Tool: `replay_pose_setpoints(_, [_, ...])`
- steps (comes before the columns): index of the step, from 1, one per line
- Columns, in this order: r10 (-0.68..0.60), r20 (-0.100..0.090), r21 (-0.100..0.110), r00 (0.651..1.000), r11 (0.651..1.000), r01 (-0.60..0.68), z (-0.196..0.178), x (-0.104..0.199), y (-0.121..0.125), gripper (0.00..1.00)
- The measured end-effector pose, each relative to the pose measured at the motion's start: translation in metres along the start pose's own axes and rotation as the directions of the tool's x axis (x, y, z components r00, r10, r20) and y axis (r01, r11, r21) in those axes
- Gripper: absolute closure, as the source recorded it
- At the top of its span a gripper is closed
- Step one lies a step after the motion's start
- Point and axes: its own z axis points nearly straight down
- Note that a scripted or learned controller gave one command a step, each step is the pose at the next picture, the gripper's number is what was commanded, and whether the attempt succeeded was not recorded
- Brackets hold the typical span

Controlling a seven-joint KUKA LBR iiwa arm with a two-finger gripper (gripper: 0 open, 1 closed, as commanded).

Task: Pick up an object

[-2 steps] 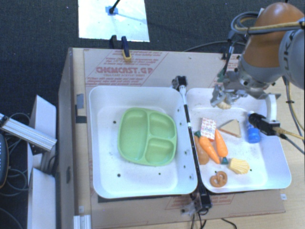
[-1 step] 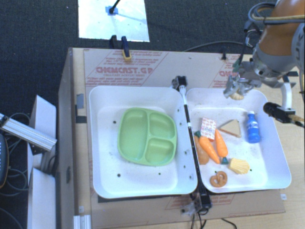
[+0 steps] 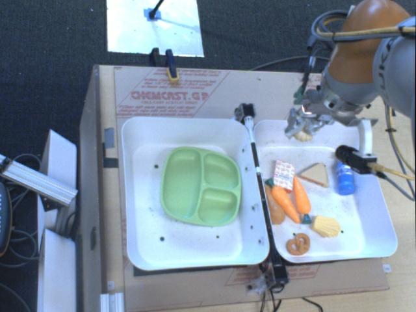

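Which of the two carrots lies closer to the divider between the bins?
The left carrot, beside the pink packet's lower end; the other carrot lies further right.

Right white plastic bin point(image 3: 383, 236) holds the loose objects. A small pale yellow lumpy piece point(image 3: 303, 135) sits at the bin's far rim, directly under the gripper point(image 3: 300, 127); whether it is gripped cannot be told. A pink-and-white speckled rectangular block point(image 3: 283, 174) lies near the centre divider. Beside it, a tan triangular sandwich wedge point(image 3: 315, 173) lies flat. A blue plastic bottle point(image 3: 345, 178) rests toward the right wall. Two orange plastic carrots point(image 3: 294, 200) lie side by side, angled. A yellow ridged shell-like piece point(image 3: 326, 226) and a brown pretzel point(image 3: 298, 244) lie nearest the front rim.
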Motion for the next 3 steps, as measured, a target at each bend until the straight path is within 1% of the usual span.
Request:
replay_pose_setpoints(1, [-0.001,0.0,0.0,1.0,1.0,0.001,0.001,0.037,0.001,1.0])
replay_pose_setpoints(2, [0.004,0.002,0.002,1.0,1.0,-0.004,0.006,0.012,-0.013,1.0])
replay_pose_setpoints(3, [0.003,0.002,-0.002,1.0,1.0,-0.003,-0.034,-0.015,-0.04,1.0])
